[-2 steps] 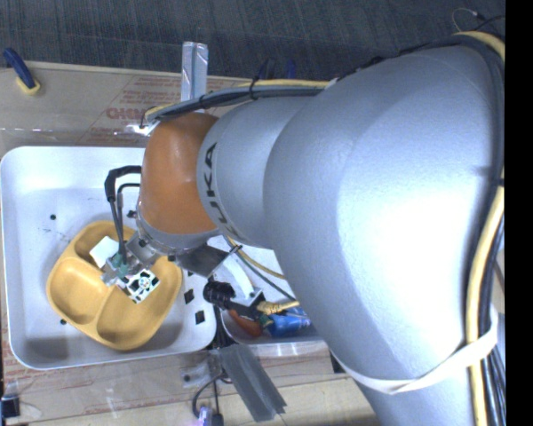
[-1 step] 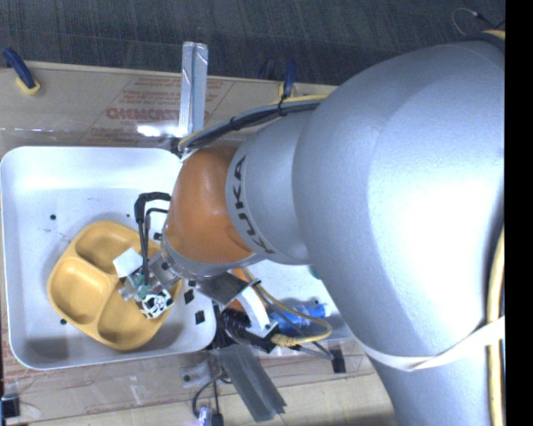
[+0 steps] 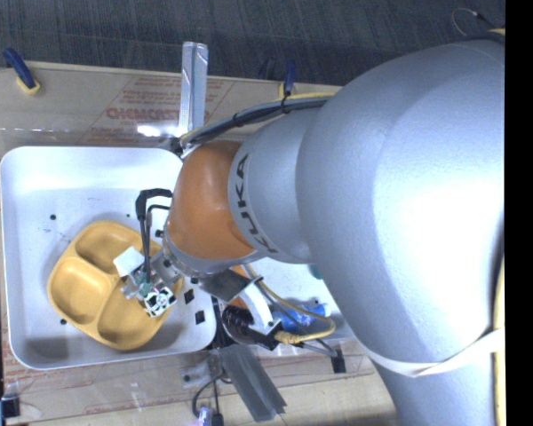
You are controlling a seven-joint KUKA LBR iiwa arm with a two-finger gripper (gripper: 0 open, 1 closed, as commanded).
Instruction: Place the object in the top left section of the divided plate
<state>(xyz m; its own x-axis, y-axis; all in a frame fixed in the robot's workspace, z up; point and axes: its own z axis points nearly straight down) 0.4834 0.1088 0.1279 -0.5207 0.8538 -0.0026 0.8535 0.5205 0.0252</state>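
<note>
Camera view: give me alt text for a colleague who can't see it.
A grey arm with an orange band reaches from the right over a yellow divided plate in the left white bin. Its gripper hangs above the plate's right side, by a small white object.

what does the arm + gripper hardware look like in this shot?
Bulky rounded light-grey arm with an orange band above the wrist and dark KUKA lettering beside it. Black cables run along it. The gripper end is small, with white and green parts and black bracketry.
</note>
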